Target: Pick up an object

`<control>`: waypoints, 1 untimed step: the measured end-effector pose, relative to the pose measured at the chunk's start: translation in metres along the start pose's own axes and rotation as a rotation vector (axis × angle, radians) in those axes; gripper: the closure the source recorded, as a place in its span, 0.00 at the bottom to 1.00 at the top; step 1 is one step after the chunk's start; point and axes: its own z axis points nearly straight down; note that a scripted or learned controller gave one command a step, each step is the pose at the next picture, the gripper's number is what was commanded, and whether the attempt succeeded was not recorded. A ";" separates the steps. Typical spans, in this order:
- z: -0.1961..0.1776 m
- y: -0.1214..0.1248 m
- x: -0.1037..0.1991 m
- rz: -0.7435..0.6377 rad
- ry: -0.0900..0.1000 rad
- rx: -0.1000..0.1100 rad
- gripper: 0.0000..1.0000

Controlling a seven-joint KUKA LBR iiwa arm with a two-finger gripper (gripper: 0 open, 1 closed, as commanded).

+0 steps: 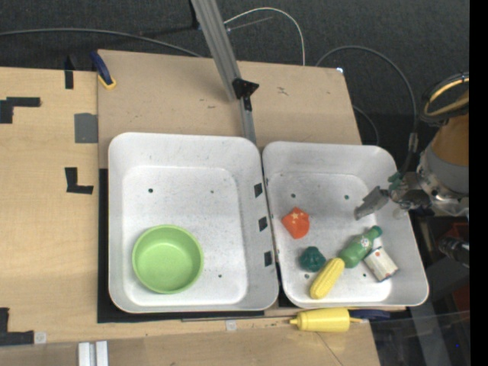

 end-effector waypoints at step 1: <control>0.000 0.000 0.000 0.000 0.000 0.000 0.00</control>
